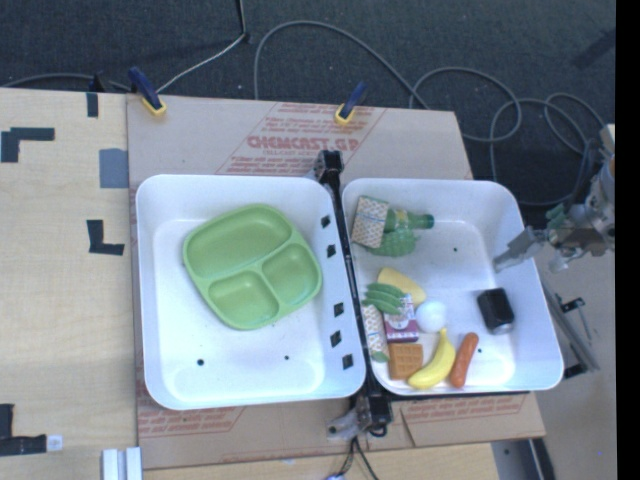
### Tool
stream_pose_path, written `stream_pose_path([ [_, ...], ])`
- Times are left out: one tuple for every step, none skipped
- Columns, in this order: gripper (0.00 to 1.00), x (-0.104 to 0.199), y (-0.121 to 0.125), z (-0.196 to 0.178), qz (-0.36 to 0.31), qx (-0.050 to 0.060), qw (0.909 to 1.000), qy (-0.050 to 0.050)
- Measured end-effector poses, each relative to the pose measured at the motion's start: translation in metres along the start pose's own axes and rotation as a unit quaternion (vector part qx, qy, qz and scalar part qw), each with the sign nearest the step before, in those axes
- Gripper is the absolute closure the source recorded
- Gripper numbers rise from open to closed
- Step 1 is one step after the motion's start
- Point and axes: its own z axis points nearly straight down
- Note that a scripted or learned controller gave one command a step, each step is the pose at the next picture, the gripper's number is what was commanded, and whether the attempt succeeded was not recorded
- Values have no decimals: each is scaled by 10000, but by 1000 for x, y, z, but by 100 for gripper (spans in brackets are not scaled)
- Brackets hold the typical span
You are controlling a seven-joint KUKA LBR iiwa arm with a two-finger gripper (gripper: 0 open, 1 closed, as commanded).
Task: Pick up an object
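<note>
Well, open room: the left bin point(160, 368) has lots of bare white floor along its front and left side. The right bin point(470, 208) has bare floor in its back right part.
Edges: the two bins touch in the middle, with a black strip point(337, 268) running between them.
Gripper: the gripper point(540, 240) is by the right rim of the right bin, up beside the rim and not over the toys. I cannot tell if it is apart or together. Nothing shows held in it.
Things to pick: they all lie in the right bin, mostly on its left side and along its front.
Shapes: a black block point(495, 310) lies alone near the right wall. A curved yellow banana point(435, 361) and a long orange carrot point(463, 359) lie side by side at the front. A round white ball point(432, 315) sits just behind the banana. A flat brown cracker point(404, 358) is just left of the banana.
Back of bin: a criss-cross patterned packet point(368, 221) touches a green bottle-shaped toy point(405, 230).
Plate: a smooth green plate point(252, 266) with three sections lies flat in the left bin.
Around: brown cardboard point(290, 143) lies under the bins, held by two yellow clamps point(150, 98). Thin cables point(300, 38) loop on the dark floor behind.
</note>
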Motion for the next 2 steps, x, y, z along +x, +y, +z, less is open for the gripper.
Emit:
stream_pose_path([
  [0, -15, 39, 89, 1, 7, 10000, 2],
  [0, -15, 12, 173, -2, -4, 10000, 6],
])
